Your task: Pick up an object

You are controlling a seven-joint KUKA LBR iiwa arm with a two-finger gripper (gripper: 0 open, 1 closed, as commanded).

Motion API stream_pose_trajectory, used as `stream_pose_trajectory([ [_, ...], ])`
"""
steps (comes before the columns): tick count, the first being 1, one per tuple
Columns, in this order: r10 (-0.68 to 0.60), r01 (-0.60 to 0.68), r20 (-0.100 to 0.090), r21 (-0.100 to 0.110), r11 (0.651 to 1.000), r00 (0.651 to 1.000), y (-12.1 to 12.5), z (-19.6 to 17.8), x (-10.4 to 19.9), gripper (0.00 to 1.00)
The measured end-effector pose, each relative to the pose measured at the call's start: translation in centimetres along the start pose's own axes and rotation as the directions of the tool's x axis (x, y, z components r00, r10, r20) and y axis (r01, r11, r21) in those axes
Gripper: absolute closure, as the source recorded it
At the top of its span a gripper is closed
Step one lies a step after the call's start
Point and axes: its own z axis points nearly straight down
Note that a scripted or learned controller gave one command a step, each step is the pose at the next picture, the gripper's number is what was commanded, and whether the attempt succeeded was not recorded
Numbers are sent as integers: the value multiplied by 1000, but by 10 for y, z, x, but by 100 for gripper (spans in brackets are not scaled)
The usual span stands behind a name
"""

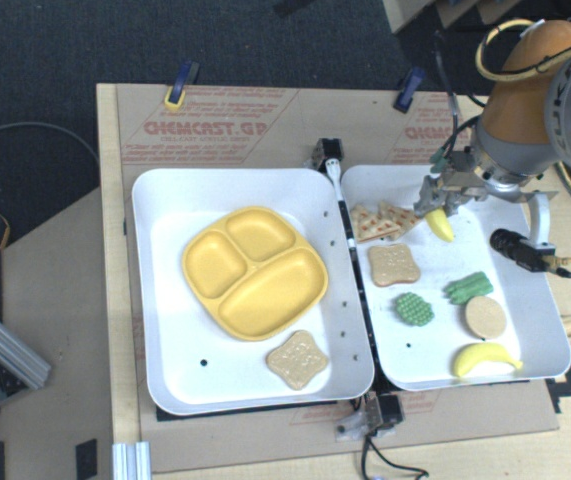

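My gripper (437,206) hangs over the back left part of the right bin (525,358), reaching in from the right. A small yellow piece (441,228) lies right under its tip, touching or nearly touching it; whether it is gripped is not visible. Just left of it lie criss-cross waffle crackers (380,222). Further forward in the same bin are a toast slice (393,264), a green broccoli piece (415,309), a green leafy piece (468,286), a round beige biscuit (485,317) and a yellow banana (485,359).
The left bin (155,218) holds a yellow divided plate (255,270) and a tan toast piece (298,358) near its front. A black ridge (350,258) runs between the bins. The arm's grey wrist and a black part (520,248) overhang the right bin's right side.
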Motion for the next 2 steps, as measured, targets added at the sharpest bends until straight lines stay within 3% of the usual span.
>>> stream_pose_trajectory([
  [1, -4, 4, -3, 0, 1000, 1000, 24, -34, 90, 100],
  [2, 3, -3, 1, 2, 1000, 1000, 23, -43, 84, 100],
])
